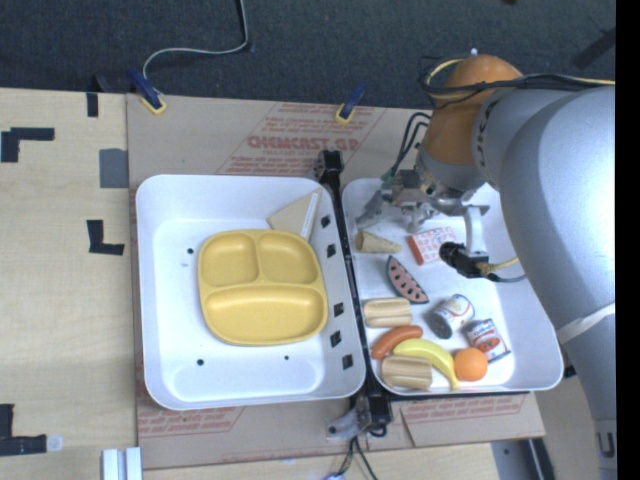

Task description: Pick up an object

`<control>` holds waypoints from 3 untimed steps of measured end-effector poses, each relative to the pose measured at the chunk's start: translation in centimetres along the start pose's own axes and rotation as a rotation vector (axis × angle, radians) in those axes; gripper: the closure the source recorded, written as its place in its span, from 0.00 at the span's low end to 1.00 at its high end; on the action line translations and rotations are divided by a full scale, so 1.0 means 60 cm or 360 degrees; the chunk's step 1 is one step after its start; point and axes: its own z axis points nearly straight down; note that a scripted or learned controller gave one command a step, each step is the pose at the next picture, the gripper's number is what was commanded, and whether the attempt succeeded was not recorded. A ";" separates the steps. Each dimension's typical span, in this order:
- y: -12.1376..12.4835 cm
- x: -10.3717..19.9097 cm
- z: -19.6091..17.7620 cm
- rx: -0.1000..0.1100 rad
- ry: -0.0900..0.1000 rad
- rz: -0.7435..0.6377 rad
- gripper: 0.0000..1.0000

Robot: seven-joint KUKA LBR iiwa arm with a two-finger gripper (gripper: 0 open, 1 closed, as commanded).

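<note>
My gripper hangs over the far end of the right bin; whether it is open or closed, I cannot tell. Just below it lies a pale wedge, beside that a red-and-white packet. Nearer the camera: watermelon slice, hot dog bun, cans, banana, orange.

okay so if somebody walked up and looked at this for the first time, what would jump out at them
Probably the yellow divided plate lying in the left bin. Next, the big grey arm reaching in from the right, its claw low over the right bin's far end, above a jumble of toy food.
</note>
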 end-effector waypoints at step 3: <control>0.000 0.001 0.000 -0.0001 -0.0001 0.0001 0.00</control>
